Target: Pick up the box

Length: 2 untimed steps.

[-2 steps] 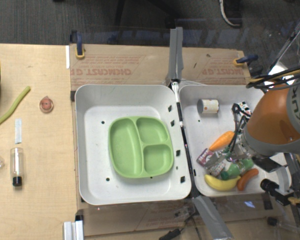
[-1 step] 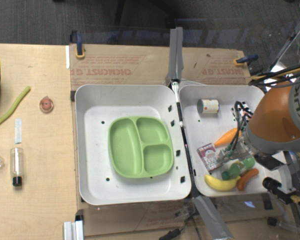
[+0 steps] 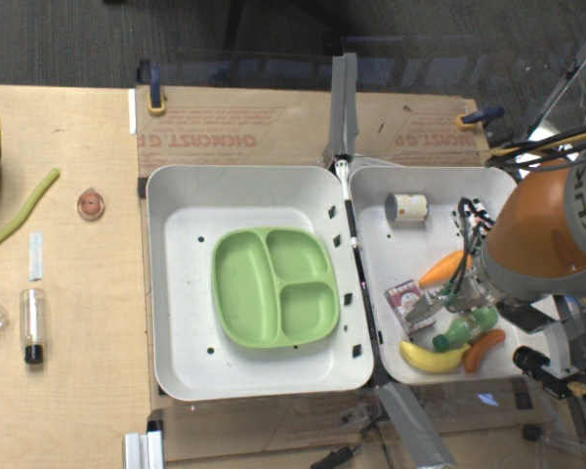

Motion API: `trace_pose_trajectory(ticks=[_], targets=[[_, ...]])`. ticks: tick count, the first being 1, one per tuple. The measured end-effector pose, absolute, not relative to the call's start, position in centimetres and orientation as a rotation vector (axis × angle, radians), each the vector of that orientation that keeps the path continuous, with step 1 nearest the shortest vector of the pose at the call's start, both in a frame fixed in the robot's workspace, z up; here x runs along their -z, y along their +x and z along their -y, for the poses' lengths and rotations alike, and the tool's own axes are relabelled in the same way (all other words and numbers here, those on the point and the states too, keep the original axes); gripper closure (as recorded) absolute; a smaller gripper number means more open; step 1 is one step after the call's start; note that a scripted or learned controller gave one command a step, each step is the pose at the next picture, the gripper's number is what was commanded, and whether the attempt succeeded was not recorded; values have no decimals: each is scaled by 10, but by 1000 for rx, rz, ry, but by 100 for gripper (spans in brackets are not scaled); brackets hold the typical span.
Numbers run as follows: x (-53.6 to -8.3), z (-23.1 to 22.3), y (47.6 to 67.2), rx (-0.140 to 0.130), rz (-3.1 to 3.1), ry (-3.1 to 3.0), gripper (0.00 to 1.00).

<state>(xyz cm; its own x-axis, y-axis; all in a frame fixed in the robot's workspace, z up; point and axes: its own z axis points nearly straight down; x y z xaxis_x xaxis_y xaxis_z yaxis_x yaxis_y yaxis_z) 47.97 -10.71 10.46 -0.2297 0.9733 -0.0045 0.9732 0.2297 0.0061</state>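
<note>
- The arm (image 3: 542, 237) is seen reaching in over the right bin (image 3: 371, 189), its orange band above that bin's right edge
- The gripper (image 3: 447, 303) is lowered into the lower half of the right bin, among a cluster of small things
- Whether the gripper is open or closed cannot be told; its tip is lost against the clutter, and nothing can be said to be held
- The box (image 3: 403, 301), small with a pink and white face, is found near the right bin's left wall, somewhat below the middle
- The box lies just to the left of the gripper, close beside it or touching it; which of the two cannot be made out
- The long axis of the box appears tilted, running from upper left to lower right, roughly toward the gripper
- A carrot (image 3: 439, 268) is placed just above the gripper, a green toy (image 3: 456, 332) just below it, and a banana (image 3: 432, 357) along the bin's bottom edge
- A red sausage (image 3: 482, 349) lies right of the banana, and a white roll (image 3: 407, 207) sits near the bin's top edge
- A green divided plate (image 3: 275, 287) is set in the middle of the left bin (image 3: 171, 262)
- A short shift toward the left wall is judged to be needed before the box can be closed on, with the carrot and green toy crowding the approach
</note>
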Motion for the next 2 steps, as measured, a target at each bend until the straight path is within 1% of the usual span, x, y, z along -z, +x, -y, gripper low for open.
trace_pose_trajectory(ticks=[1, 2], targets=[[-96, 102, 518, -5, -2433, 1978, 0], [-106, 102, 519, -7, -2432, 1977, 100]])
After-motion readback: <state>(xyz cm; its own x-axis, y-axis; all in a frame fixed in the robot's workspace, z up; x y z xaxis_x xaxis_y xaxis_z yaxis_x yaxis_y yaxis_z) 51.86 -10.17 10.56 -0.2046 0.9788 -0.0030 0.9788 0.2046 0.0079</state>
